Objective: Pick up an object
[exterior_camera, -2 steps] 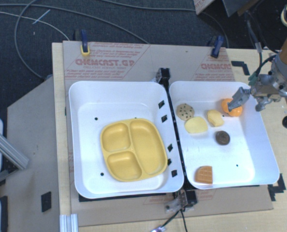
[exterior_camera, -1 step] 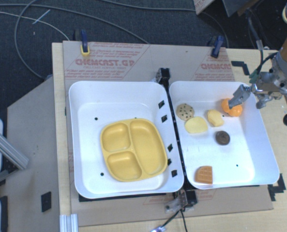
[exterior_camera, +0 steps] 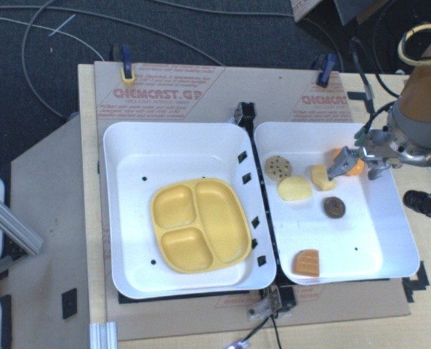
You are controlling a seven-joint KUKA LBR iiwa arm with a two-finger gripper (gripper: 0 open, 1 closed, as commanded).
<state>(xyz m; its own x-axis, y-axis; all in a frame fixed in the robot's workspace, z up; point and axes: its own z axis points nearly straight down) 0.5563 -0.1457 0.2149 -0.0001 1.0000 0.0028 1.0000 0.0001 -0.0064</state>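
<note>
Gripper (exterior_camera: 344, 167): above the right bin's (exterior_camera: 379, 264) far edge; finger state cannot be told.
Orange piece (exterior_camera: 355, 167): just beside the gripper.
Yellow block (exterior_camera: 320, 177): beside it.
Left bin (exterior_camera: 121, 202): holds a yellow divided plate (exterior_camera: 199, 224).

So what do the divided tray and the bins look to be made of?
Tray: likely moulded plastic, matte pale yellow, with rounded edges and soft sheen. Bins: thin white plastic or coated sheet, smooth and slightly glossy, though the view leaves that open.
</note>
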